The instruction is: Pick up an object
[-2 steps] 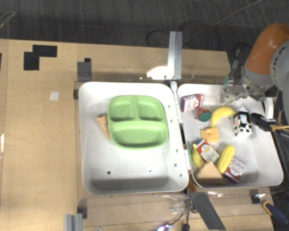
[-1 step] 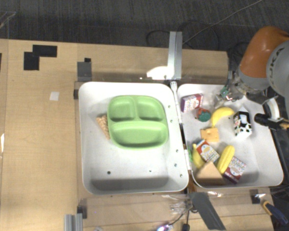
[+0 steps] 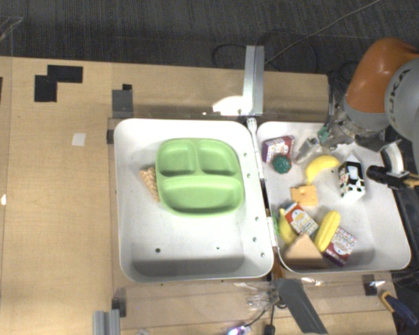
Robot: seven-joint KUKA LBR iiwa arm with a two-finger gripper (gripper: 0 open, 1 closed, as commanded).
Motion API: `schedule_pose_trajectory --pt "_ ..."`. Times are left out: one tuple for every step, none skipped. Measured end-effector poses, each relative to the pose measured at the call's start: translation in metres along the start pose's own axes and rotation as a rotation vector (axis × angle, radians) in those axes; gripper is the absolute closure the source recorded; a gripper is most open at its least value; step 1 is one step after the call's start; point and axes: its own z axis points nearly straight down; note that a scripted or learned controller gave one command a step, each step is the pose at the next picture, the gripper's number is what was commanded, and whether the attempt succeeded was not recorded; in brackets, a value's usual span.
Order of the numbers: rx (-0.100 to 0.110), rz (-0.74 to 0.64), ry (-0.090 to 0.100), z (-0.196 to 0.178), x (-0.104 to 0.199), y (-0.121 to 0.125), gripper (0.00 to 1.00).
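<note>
Two white bins sit side by side on the pale wooden bench [image 3: 49,208]. Over the right bin [image 3: 384,218], near its back rim, the gripper [image 3: 320,139] hangs; whether it is open or closed I cannot tell. Just beside it lies a banana [image 3: 321,165], crowded by toys, while the left bin [image 3: 181,246] holds a green divided tray [image 3: 197,175] with bare floor in front.

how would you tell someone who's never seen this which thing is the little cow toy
Look in the right-hand white bin, the one crowded with toy food, not the one holding the green tray. Near its right wall, just right of the banana, sits the cow toy. It is the one black-and-white patched item there; its neighbours are yellow, orange, green or purple.
</note>
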Motion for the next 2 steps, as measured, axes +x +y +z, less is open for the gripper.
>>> schedule_pose_trajectory --pt "-0.013 0.038 -0.014 -0.0023 0.0141 -0.0687 0.00" --pt "-0.016 0.039 -0.011 -0.0102 0.0142 -0.0670 1.00"
